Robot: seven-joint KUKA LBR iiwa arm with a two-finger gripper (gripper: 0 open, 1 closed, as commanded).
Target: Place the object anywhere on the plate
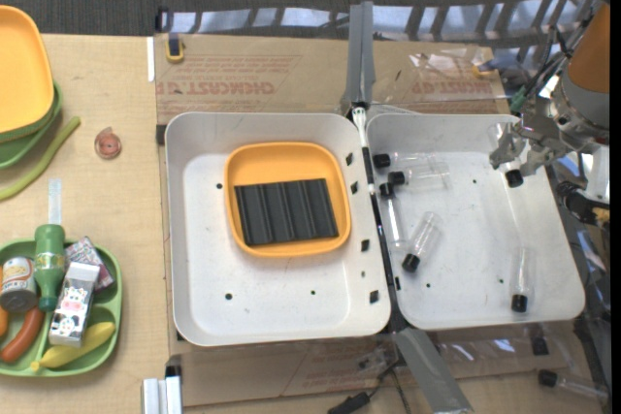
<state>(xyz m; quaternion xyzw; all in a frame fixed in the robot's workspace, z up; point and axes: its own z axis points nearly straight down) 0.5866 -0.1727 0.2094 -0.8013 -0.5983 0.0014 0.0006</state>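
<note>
The gripper [512,168] hangs over the far right part of the right bin [568,301], and whether its fingers are apart or closed cannot be told; nothing shows between them. Four clear tubes with black caps lie in that bin. One tube [413,177] lies to the gripper's left, its long axis running across the bin, cap toward the divider. A second tube [420,240] lies nearer and to the left, tilted, cap toward the near-left. A third tube [521,281] lies nearer, almost below the gripper, lengthwise, cap at the near end. The orange plate [287,160], holding a black ribbed block [288,211], sits well left in the left bin [194,238].
</note>
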